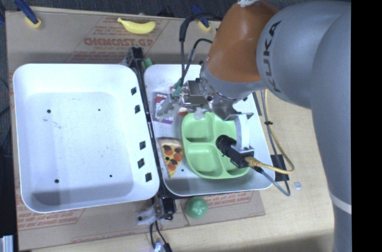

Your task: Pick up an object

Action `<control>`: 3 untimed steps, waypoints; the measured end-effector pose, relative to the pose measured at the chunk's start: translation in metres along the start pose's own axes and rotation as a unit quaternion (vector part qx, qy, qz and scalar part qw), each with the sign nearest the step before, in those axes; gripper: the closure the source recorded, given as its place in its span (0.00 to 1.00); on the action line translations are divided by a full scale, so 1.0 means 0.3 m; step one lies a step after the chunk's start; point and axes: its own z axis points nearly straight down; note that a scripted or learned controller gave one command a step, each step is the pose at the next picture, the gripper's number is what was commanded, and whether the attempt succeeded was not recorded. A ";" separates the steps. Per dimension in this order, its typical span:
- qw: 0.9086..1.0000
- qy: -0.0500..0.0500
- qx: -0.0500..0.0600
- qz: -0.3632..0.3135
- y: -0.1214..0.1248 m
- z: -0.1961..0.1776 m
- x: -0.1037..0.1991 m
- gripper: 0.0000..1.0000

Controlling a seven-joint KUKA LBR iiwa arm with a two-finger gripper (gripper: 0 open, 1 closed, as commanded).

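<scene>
Arm is down in the right bin point(256, 182), gripper point(190, 94) at its upper part; finger state cannot be told, as the wrist hides it. Candidate objects: green divided tray point(206, 152) just below the gripper, pizza slice toy point(171, 158) below and to its left, small red-and-white item point(163, 107) just left of it. Judged step: descent/approach for a grasp, nothing seen held; next move calls for closing on one item and lifting straight up.
</scene>
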 end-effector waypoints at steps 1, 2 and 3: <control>1.000 0.000 0.000 0.000 0.000 0.000 0.000 0.00; 1.000 0.000 0.000 0.000 0.000 0.000 0.000 0.00; 1.000 0.000 -0.005 0.000 0.048 -0.641 0.209 0.00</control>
